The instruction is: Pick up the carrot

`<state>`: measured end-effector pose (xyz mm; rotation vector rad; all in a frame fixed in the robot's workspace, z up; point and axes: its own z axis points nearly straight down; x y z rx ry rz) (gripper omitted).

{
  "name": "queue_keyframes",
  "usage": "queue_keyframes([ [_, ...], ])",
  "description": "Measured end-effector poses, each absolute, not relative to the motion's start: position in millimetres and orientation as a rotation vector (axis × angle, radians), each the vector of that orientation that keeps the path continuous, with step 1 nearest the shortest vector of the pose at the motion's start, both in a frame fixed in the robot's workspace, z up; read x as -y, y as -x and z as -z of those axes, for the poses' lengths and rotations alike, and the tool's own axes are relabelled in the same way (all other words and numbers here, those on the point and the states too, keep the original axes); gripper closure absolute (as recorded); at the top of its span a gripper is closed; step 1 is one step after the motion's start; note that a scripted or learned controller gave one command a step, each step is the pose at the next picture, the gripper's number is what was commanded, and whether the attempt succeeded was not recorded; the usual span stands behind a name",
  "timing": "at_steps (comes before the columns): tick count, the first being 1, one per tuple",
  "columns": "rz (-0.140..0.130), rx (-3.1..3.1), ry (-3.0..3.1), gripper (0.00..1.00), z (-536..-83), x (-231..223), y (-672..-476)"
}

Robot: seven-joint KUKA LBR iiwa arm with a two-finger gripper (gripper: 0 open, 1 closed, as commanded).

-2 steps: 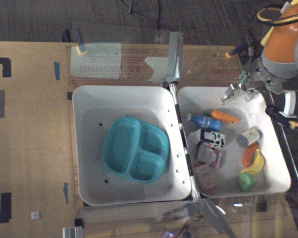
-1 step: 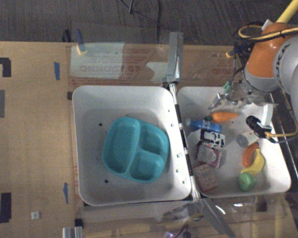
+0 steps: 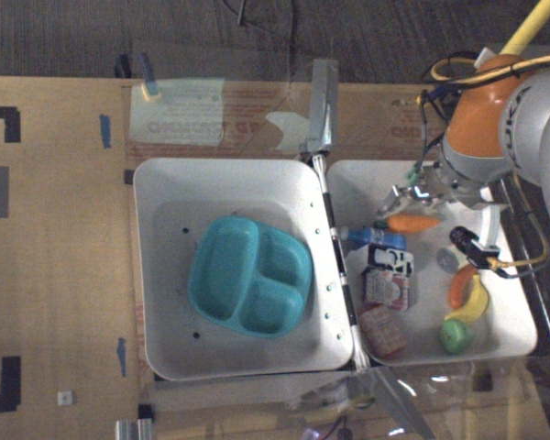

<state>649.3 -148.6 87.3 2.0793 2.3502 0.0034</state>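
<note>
Right of the blue bottle (image 3: 374,237): carrot (image 3: 412,223), lying flat.
Gripper (image 3: 414,193): I see it just above the carrot, likely positioned to descend.
Grip state: cannot tell.

A divided plate (image 3: 249,275) lies in the left bin (image 3: 156,191). In the right bin (image 3: 362,180), the carrot (image 3: 412,224) lies just below the hand (image 3: 412,193), a banana (image 3: 473,302) near the right wall.

Dim, soft-focus overhead view, glare on the white bins (image 3: 156,191), dark murky upper edge.
</note>
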Motion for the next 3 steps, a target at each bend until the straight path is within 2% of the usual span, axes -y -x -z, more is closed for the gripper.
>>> queue_keyframes([
  [1,-0.006,-2.339,-2.080,1.00,-100,152,-650.9],
  [2,-0.010,-2.332,-2.081,1.00,-111,154,-651.8],
  [3,-0.003,-2.414,-2.001,1.00,-126,183,-668.3],
])
